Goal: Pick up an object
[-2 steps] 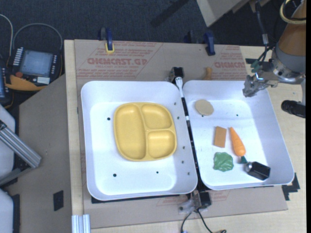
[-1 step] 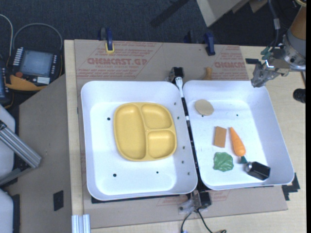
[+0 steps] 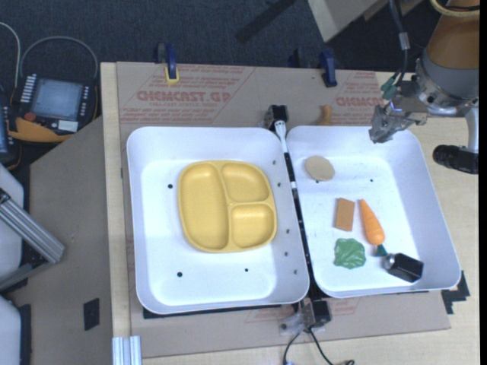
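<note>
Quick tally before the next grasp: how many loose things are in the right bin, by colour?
Tan or brown: 2, round piece and flat block
Orange: 1, carrot
Green: 1, leafy piece
Black: 1, small object
Total: 5

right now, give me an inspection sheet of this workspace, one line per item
surface: brown board bearing two white bins, left bin and right bin, side by side
job's things: in the right bin, tan disc, brown block, carrot, green piece, black object; all lying loose
clutter: yellow divided tray in the left bin
grippers: gripper above the right bin's far corner, nothing seen in it
cables: grey cable at the near edge; black cable by the arm
surroundings: handheld screen unit at far left; blue clamps on the board's far edge
</note>
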Robot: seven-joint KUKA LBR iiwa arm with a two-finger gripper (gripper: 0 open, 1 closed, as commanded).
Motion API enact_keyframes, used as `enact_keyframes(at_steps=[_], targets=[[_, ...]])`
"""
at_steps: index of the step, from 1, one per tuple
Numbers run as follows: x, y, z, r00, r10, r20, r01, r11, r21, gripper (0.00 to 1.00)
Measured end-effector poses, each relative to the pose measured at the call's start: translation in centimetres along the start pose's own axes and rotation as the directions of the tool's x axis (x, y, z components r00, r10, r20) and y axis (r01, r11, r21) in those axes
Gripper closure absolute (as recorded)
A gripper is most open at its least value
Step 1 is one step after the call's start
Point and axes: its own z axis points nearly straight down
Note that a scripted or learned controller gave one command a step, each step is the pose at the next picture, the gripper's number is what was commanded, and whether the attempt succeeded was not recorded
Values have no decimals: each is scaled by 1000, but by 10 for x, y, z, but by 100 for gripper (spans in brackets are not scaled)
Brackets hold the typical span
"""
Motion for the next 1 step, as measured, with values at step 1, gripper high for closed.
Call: enact_keyframes(at_steps=[1], targets=[[55, -6, 7, 1000, 0, 0, 0, 1000, 1, 100]])
